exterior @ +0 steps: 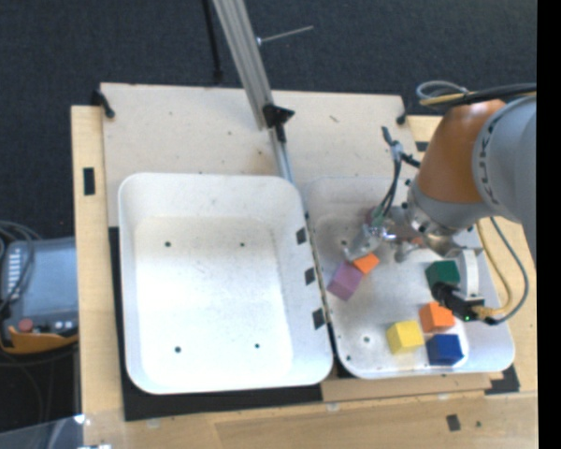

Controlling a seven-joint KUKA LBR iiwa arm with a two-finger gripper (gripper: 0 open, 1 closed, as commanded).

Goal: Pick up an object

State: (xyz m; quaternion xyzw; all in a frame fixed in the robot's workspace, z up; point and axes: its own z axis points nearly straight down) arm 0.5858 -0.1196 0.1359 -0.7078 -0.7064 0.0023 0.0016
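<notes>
My gripper [378, 243] hangs low over the left part of the right bin [374, 363], under the grey and orange wrist. A small orange block [366, 263] lies just below and left of it, touching or nearly touching the gripper's tip. Beside that block, toward the bin's left wall, a purple block [343, 280] sits tilted. Further right lies a green block [441, 273], partly behind the arm's cables. Near the bin's front edge, an orange cube [437, 316], a yellow cube [404, 336] and a blue cube [444, 349] sit close together.
The left bin [136, 251] stands beside the right one, their walls meeting near the purple block. A slanted metal rail [248, 54] runs down from the top to the bins' junction. Cables [491, 297] loop off the wrist along the right bin's right side.
</notes>
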